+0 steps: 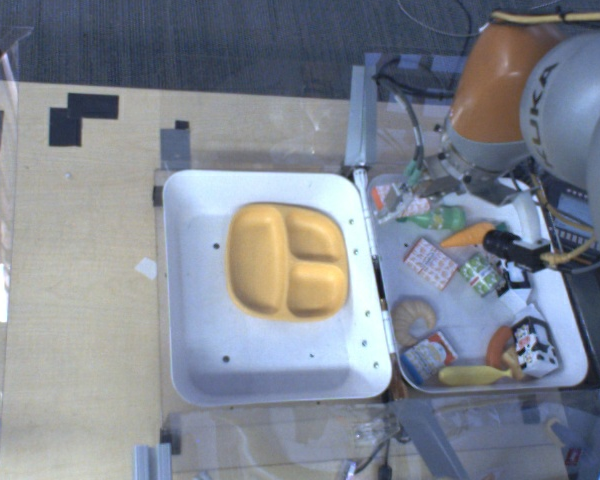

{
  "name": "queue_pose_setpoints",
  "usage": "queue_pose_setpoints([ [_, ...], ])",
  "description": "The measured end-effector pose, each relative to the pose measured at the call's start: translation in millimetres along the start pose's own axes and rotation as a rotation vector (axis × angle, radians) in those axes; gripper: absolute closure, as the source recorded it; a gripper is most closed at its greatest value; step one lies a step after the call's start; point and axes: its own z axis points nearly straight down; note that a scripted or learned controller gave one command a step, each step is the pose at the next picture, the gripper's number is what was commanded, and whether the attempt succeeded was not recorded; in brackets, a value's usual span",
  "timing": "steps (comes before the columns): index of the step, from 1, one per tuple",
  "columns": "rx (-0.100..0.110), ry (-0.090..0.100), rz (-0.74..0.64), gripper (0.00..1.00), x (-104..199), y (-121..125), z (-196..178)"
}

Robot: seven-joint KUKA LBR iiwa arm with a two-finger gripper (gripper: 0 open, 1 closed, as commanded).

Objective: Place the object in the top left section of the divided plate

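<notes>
The left bin sits at the centre of the frame and holds a yellow divided plate. The plate has three sections: a long one down its left side and two smaller ones on its right, all bare.

The right bin sits beside it, toward the right of the frame, and holds a clutter of small things. A carrot lies near the middle of its upper half, with a green toy just to its left and a crumpled wrapper further left. Below these lie a patterned card and a green packet. Lower left in the bin is a tan round cookie, with a small box beneath it. A banana lies along the bin's lower edge, and a black and white cow toy stands at the lower right.

The arm fills the upper right of the frame, its orange band above the bin's top edge. The gripper seems to hang over the upper part of the right bin, near the wrapper; I cannot tell its state or whether it has anything.
</notes>
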Motion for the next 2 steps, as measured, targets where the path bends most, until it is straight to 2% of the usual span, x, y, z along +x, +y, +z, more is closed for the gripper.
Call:
queue_pose_setpoints([
  [1,-0.001,0.002,-0.133,1.00,73.0,36.3,3.0],
  [2,-0.001,0.001,-0.133,0.00,72.9,36.4,2.8],
])
